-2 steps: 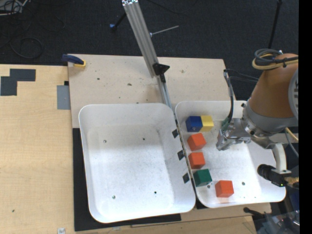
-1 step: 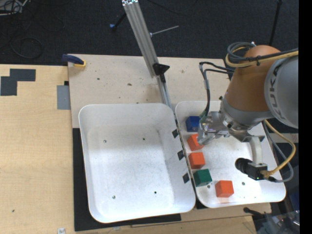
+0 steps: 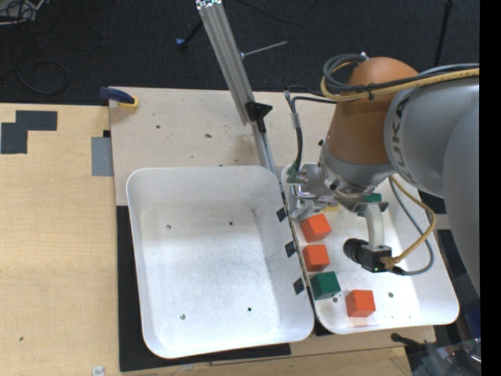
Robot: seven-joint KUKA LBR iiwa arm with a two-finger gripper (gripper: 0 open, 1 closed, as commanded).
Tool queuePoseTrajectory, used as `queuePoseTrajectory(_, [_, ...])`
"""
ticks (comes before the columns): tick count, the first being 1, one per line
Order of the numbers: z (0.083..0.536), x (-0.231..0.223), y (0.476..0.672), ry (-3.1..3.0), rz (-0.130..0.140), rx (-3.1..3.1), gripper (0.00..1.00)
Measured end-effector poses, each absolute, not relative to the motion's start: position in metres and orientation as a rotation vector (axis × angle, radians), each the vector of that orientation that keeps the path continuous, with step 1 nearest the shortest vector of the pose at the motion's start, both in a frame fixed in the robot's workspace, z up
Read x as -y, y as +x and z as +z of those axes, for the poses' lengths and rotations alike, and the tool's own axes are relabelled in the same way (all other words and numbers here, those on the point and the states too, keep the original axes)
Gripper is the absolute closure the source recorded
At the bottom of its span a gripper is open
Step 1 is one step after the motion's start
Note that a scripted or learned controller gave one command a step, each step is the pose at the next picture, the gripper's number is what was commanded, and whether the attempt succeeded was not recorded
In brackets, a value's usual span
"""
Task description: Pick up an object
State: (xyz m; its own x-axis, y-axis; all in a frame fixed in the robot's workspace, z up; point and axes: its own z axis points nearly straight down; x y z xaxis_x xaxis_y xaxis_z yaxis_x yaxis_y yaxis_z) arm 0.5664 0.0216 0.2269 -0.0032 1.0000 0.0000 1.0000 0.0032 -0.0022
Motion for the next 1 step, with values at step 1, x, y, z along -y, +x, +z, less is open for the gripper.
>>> queuePoseTrajectory(1, [0.2167,-0.0733,0.5810,-2.215,0.002,2.223,1.00])
